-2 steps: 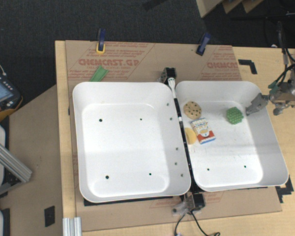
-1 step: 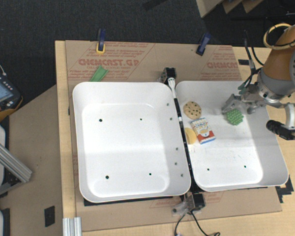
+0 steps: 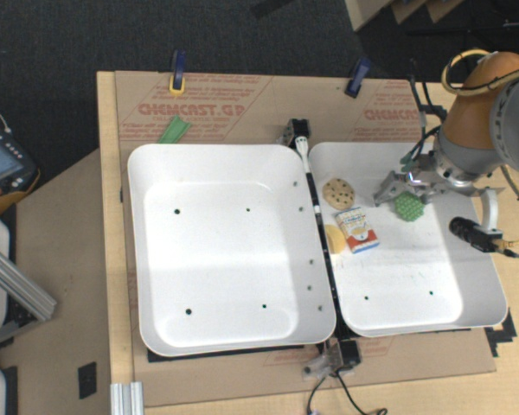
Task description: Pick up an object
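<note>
— While I hang over the far right of the worktop point(image 3: 112, 232), what do you see on the left?

— A cardboard sheet under everything, with a green scrap point(image 3: 174, 130) near its back left corner and two clips, a yellow and blue one point(image 3: 177, 73) and a blue one point(image 3: 358, 75), on its back edge. In front of them sits the left bin point(image 3: 216, 331).

— And the right bin point(image 3: 476, 309)?

— Just beside the left one, walls almost touching. Near its left wall lies a round cookie point(image 3: 338, 193). Just in front of that, a yellow block point(image 3: 335, 238) touches a small white and red packet point(image 3: 356, 230).

— My arm comes in from the right, orange band above the wrist. My tool point(image 3: 405, 185) sits low over the back part of the right bin. How does it stand?

— Its grey fingers point(image 3: 389, 188) are spread apart, pointing left. A green knobbly ball point(image 3: 408, 207) lies right at them, on the near side, but I cannot tell whether it is between them or only beside them.

— So I claim no hold on it.
</note>
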Robot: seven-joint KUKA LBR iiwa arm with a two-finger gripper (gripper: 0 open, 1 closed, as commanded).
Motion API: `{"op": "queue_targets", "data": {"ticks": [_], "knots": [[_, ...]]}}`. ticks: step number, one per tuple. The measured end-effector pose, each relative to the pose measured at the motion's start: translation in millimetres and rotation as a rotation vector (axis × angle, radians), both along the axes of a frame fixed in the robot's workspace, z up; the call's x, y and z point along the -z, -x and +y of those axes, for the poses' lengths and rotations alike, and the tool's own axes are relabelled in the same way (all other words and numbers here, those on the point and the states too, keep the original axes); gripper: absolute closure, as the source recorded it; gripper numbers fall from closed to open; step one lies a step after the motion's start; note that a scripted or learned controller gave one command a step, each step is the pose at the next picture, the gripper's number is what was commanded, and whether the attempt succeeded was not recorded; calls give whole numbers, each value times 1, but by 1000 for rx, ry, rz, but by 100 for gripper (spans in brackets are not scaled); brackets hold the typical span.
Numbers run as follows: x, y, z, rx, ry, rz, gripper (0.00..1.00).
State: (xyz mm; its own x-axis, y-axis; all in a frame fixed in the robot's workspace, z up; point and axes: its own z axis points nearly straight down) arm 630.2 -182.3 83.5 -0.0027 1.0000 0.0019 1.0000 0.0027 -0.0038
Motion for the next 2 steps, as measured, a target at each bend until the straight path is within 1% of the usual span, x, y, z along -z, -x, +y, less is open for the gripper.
{"op": "queue_targets", "data": {"ticks": [1,2], "knots": [[-14,-24,-27,2,5,-9,0],[-1,-34,-6,0,3,-7,0]]}}
